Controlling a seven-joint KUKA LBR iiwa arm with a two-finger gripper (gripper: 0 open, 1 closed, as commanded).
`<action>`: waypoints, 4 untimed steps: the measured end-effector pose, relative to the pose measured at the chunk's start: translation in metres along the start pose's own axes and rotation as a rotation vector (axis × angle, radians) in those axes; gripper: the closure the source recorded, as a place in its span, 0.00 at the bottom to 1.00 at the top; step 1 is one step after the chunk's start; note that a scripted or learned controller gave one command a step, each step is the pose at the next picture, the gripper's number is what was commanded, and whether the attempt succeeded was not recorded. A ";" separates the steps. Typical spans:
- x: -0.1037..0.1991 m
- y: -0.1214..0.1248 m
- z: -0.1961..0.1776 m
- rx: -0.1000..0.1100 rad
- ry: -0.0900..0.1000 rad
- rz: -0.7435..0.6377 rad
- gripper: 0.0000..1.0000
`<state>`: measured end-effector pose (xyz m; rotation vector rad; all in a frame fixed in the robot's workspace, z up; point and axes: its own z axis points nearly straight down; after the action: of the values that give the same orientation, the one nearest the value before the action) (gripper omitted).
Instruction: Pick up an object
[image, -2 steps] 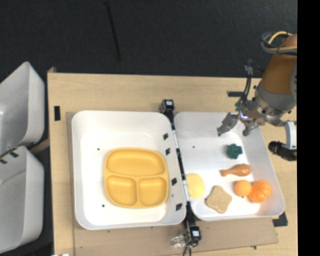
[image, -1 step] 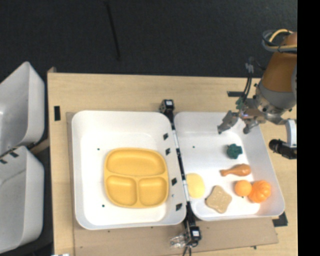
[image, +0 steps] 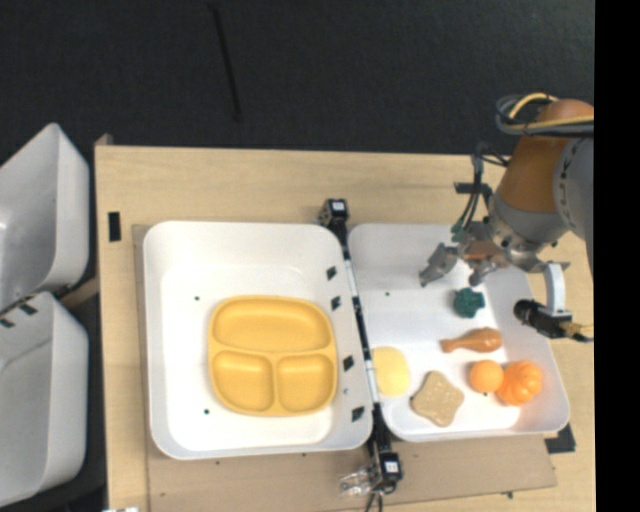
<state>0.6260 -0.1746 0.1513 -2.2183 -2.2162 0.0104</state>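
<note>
Wooden bench (image: 120, 330), dark floor (image: 300, 70)

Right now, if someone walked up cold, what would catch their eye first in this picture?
Probably the yellow tray, sitting alone in the left bin. Next, the toy food along the near side of the right bin: a pumpkin, an orange, a drumstick and a bread slice. The gripper hangs just above a small green piece.

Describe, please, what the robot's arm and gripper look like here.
The arm is grey with an orange band above the wrist, and looped cables run over its top. The gripper is small, dark grey metal with two thin fingers.
</note>
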 end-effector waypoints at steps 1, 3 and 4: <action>-0.001 -0.001 0.056 -0.002 0.000 0.003 0.00; 0.001 0.006 0.004 -0.010 0.001 -0.004 1.00; -0.002 -0.003 -0.049 -0.012 -0.001 -0.001 1.00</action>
<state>0.6234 -0.1770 0.2001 -2.2243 -2.2234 -0.0023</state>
